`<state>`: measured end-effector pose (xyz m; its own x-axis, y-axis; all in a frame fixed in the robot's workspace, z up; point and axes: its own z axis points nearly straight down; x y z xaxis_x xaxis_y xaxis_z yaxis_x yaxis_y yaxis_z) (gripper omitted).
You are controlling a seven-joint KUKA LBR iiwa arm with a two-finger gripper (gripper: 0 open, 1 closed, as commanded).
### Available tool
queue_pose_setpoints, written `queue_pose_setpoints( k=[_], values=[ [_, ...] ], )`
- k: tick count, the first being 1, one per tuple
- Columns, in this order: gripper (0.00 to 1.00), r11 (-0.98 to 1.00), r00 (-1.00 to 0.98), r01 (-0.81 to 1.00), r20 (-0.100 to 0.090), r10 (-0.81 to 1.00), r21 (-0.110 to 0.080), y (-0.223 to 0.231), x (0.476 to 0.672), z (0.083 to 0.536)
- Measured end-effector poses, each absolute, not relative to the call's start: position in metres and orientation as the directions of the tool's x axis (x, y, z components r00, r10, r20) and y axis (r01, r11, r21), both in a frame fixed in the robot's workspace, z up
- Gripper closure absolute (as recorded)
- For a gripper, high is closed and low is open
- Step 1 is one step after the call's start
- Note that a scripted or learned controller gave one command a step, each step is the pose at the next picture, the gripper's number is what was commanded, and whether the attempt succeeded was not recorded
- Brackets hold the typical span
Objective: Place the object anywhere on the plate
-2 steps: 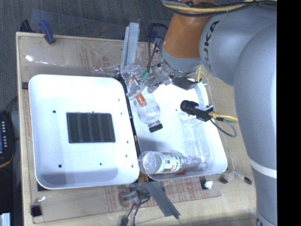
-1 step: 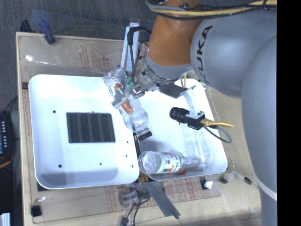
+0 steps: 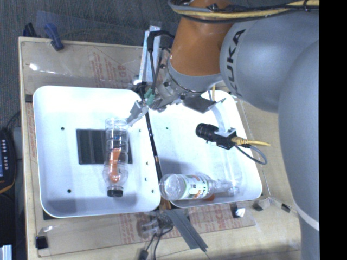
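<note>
A clear plastic bottle (image 3: 115, 158) with an orange label and a black cap lies lengthwise in the left bin (image 3: 54, 107). Its left side rests over the right edge of the flat black plate (image 3: 89, 146). My gripper (image 3: 136, 111) hangs at the dividing rim between the two bins, just above and to the right of the bottle's far end. It looks close to that end or touching it, and I see nothing held in it. The grey and orange arm (image 3: 217, 42) covers the back of the right bin.
A second clear bottle (image 3: 190, 187) with a green-and-white label lies along the front wall of the right bin (image 3: 179, 145). A black cylinder (image 3: 212, 134) with a yellow cable hangs over that bin. A blue clamp (image 3: 54, 38) sits at the bench's back left.
</note>
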<state>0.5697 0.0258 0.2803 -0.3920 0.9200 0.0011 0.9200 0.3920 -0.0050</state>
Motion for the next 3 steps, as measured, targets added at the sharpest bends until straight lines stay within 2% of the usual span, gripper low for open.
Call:
queue_pose_setpoints(
  k=[1, 2, 3],
  values=[
    [0.00, 0.501, -0.501, 0.865, 0.001, 0.865, -0.006, 0.083, 0.573, 0.190],
    [0.00, 0.574, -0.574, 0.819, 0.002, 0.819, -0.005, 0.035, 0.550, 0.191],
    [0.00, 0.387, -0.387, 0.922, 0.000, 0.922, -0.002, 0.088, 0.549, 0.191]
  ],
)
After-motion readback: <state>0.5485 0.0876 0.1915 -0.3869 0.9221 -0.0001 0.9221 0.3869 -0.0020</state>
